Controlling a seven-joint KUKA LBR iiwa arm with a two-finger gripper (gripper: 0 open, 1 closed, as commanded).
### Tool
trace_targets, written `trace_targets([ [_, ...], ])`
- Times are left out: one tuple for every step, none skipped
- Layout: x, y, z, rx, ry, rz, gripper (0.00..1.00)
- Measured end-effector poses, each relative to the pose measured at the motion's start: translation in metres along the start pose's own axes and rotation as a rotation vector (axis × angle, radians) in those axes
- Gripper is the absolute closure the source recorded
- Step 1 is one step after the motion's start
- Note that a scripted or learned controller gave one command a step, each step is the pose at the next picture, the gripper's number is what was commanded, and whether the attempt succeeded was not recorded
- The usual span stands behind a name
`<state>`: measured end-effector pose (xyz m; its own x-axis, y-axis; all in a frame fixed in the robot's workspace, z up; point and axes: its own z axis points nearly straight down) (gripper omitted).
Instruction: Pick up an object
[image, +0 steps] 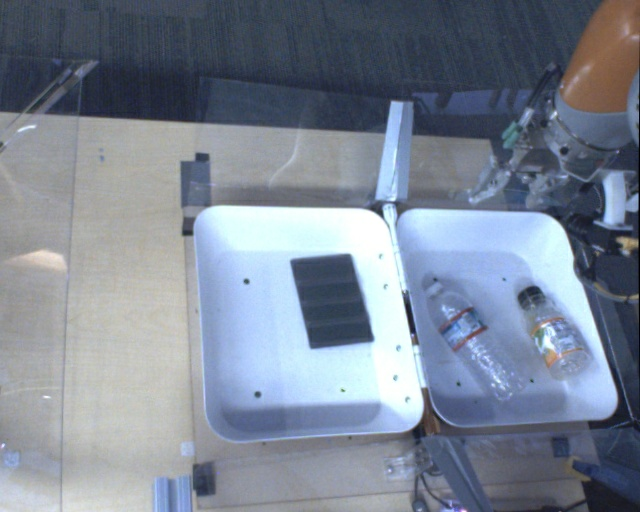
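Pick not started as far as I can judge: nothing is lifted, every object lies flat on a bin floor. Right bin (560, 235) holds 2 plastic bottles on their sides: a clear one with a red-and-blue label (468, 338) left of centre, cap toward the back, and a shorter one with a dark cap and orange label (552, 334) near the right wall. They are apart, not touching. Left bin (225, 300) holds 1 dark ribbed rectangular pad (332, 300), roughly centred and slightly rotated. Arm (600, 70) sits at the top right, orange band visible, wrist angled down and to the left. Gripper (500, 180) hangs above the bench just behind the back rim of the right bin, outside it, well apart from both bottles. Fingers look spread and hold nothing. Left to do: move over a target, descend, close, lift. Nearest candidates look to be the 2 bottles.
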<state>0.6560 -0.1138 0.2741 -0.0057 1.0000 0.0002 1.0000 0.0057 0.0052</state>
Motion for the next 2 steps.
trace_targets([
  [-0.016, -0.037, 0.170, 0.002, 0.000, -0.107, 0.00],
  [-0.001, -0.098, 0.184, -0.009, -0.002, -0.275, 0.00],
])
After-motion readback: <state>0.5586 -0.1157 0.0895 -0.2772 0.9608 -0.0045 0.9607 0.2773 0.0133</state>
